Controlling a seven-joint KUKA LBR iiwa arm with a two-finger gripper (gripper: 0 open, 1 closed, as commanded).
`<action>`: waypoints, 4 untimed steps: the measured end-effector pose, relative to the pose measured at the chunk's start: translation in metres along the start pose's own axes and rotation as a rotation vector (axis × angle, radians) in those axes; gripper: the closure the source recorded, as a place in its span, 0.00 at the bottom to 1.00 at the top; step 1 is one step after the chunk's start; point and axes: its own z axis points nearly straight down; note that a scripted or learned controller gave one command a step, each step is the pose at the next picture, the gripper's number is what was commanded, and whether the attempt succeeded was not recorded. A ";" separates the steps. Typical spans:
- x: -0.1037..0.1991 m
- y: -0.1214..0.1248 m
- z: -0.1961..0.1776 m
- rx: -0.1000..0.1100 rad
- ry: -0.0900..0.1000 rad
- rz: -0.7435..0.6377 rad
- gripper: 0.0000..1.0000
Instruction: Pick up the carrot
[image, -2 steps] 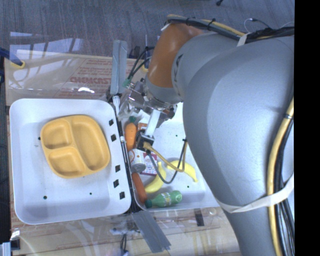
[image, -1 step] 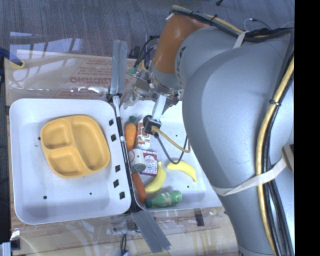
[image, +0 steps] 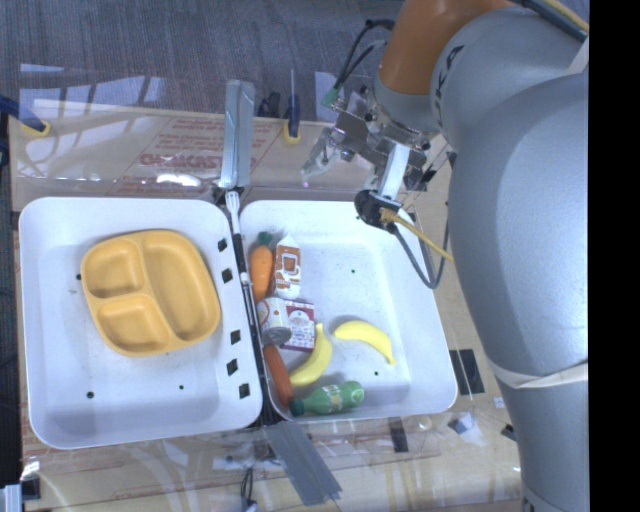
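Note:
An orange carrot with a green top lies along the left wall of the right bin, its leafy end pointing to the far side. A second, slimmer orange carrot-like piece lies nearer the front by the same wall. My gripper hangs above the far rim of the right bin, well above and behind the carrot, touching nothing. Nothing shows in its grasp.
In the right bin, two small cartons, two bananas and a green bottle crowd around the carrots. A yellow divided plate sits in the left bin. A metal divider stands between the bins.

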 end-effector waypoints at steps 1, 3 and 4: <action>0.028 -0.026 0.080 0.006 -0.004 0.643 0.00; -0.064 0.000 -0.085 0.000 0.000 0.885 0.00; -0.002 -0.075 -0.125 -0.002 -0.001 0.845 0.00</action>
